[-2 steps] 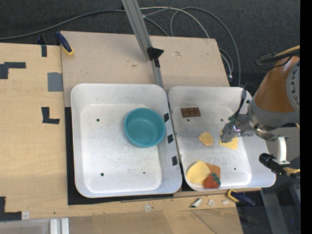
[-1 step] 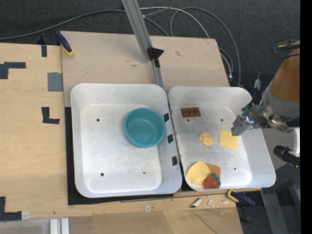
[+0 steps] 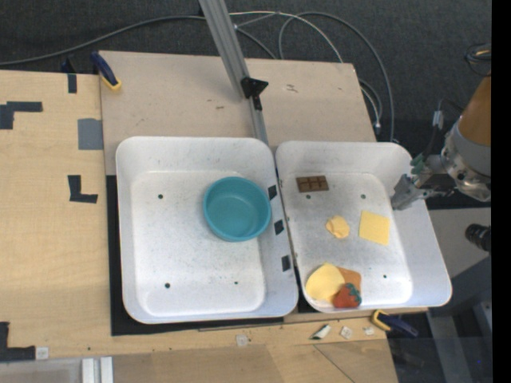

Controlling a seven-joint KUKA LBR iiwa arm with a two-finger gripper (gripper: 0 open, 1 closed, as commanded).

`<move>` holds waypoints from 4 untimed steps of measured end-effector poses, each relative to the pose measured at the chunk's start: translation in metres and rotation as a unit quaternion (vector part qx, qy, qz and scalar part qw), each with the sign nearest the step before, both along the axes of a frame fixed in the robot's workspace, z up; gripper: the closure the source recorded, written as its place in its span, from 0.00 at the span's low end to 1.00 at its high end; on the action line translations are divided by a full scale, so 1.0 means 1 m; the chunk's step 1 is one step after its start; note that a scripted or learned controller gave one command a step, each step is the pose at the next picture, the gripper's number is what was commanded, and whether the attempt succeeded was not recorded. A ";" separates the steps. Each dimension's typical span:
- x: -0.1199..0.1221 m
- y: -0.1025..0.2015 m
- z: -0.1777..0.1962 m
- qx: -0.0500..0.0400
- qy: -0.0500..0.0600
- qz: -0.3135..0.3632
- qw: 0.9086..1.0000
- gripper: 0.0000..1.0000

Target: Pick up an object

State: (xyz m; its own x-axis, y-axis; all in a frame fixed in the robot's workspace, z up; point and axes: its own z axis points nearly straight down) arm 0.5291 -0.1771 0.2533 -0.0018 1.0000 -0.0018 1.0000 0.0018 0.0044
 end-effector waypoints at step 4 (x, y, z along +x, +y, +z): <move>0.071 0.222 -0.011 0.002 0.002 0.003 1.000 1.00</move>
State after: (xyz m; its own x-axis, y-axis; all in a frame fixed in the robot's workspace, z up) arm 0.6002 0.0450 0.2428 -0.0076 1.0000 0.0017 1.0000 0.0076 -0.0003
